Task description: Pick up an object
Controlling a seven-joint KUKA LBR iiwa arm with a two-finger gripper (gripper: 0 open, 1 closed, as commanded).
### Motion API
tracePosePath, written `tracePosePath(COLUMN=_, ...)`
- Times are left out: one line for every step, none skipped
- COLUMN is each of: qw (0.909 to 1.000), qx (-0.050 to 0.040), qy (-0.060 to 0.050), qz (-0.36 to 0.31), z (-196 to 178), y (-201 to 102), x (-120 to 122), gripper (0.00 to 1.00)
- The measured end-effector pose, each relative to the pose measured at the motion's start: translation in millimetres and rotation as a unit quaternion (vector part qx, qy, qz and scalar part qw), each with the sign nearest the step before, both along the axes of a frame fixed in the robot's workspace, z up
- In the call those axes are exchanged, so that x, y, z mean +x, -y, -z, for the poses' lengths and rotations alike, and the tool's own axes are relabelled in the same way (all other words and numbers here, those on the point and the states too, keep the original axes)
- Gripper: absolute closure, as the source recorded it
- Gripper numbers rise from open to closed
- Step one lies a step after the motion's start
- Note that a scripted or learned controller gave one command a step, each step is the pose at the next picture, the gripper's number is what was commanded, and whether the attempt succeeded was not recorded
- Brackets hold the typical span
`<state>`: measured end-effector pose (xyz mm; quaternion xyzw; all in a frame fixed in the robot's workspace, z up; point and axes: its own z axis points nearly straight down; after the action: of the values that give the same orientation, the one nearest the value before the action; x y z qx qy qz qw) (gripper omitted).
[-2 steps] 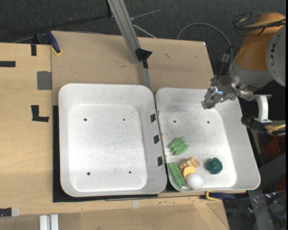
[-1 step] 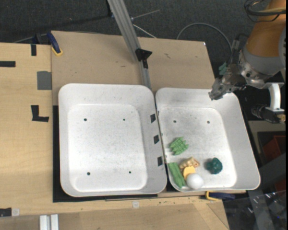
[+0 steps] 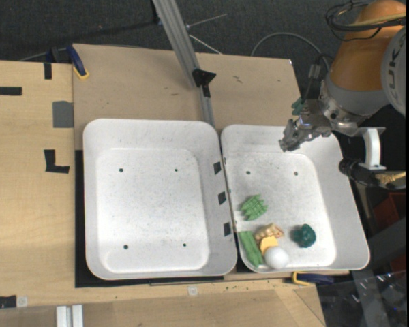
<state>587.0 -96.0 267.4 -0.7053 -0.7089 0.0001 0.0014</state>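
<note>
Two white bins (image 3: 150,131) sit side by side; gripper (image 3: 291,142), fingers unreadable, hovers far from the toys (image 3: 253,207).

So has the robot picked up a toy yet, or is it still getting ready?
Not yet. The gripper hangs over the far edge of the right bin with no toy between its fingers. The green toy, the dark teal one and the white ball all lie in the bin's near part. Reaching down and grabbing one is left.
</note>
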Motion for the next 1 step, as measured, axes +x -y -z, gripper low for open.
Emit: tracePosePath(qw=1.0000, qx=0.0000, qy=0.000, qz=0.000, z=-0.8, y=-46.1, x=-23.9, gripper=1.00)
